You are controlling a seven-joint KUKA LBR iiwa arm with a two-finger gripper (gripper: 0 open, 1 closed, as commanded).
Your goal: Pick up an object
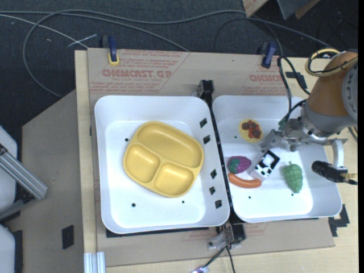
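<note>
Grey tool (pixel 267 162) hangs just above purple toy (pixel 239 164), hot dog (pixel 245 180)

A divided plate (pixel 163 166) lay in the middle of the left bin (pixel 108 152). In the right bin (pixel 318 206), a pizza toy (pixel 251 129) sat toward the far edge, while grapes (pixel 239 164), a sausage (pixel 244 181), a die (pixel 266 164) and a leafy vegetable (pixel 293 177) lay nearer the front edge, the grapes and sausage closest to the left wall.
</note>
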